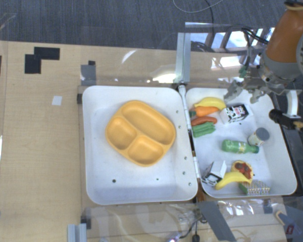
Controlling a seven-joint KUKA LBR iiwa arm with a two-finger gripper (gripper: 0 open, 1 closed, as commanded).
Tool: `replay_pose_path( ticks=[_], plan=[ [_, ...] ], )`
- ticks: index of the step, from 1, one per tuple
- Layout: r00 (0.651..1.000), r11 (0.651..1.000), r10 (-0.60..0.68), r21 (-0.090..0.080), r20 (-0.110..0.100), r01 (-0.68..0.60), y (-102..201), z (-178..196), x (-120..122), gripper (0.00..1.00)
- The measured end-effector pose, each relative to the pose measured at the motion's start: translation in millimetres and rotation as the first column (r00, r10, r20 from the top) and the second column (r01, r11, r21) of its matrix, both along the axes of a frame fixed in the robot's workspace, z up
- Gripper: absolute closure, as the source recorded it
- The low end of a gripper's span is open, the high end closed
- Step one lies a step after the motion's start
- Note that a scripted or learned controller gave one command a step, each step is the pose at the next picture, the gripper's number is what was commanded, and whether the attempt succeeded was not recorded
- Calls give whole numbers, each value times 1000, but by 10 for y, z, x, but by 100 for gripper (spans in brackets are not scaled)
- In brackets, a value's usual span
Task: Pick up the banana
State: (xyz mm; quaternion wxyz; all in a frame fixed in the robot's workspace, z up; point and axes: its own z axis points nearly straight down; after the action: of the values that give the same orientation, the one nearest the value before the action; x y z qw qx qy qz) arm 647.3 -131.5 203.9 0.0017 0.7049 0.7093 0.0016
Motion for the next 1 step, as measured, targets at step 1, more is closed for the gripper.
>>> replay_pose_path(
  ticks=[1],
  plan=[
    [997,997,77,-1,3,-77,105,-1114,237,0]
  ],
)
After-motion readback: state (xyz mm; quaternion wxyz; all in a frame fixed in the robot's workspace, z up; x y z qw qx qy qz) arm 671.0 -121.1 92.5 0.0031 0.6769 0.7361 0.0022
